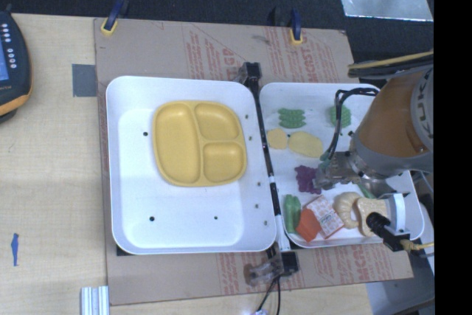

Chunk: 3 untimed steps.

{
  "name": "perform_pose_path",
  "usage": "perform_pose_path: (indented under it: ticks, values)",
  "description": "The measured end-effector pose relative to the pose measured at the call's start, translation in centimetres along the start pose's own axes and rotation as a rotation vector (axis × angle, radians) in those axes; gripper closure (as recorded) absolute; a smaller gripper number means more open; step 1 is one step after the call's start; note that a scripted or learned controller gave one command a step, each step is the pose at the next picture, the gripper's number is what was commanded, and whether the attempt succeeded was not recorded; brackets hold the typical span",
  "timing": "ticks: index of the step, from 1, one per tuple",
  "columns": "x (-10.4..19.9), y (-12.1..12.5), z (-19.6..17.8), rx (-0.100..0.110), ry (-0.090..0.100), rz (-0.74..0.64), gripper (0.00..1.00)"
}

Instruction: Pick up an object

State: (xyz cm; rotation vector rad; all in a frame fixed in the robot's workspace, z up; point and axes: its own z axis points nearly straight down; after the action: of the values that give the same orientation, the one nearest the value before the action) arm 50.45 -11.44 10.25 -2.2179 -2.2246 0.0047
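Note:
The right bin [280, 96] holds several small items: a green bumpy piece [290, 116], two yellow pieces [304, 143], a purple piece [305, 176], a green and orange piece [297, 216], a red-and-white packet [324, 217] and a cream-coloured piece [346, 207]. Another green piece [341, 114] lies near the bin's back right. My gripper [332, 176] hangs low over the middle of this bin, just right of the purple piece and behind the packet. The arm's wrist hides the fingers from above.
In the left bin [133, 217] lies a yellow divided plate [198, 142]. A hinge strip and clamps run between the two bins. The arm's orange band and grey body cover the right bin's right side. A handheld pendant sits at the far left.

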Motion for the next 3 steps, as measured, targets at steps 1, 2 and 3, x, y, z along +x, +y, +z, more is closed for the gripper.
perform_pose_path:
  ticks: [1,2,3]
  values:
    - [0.0,0.0,0.0,-0.001,0.0,0.0,0.0]
    - [2.4,1.4,1.1,-0.004,0.0,-0.005,0.0]
    - [2.1,1.4,0.1,-0.006,-0.003,-0.002,1.0]
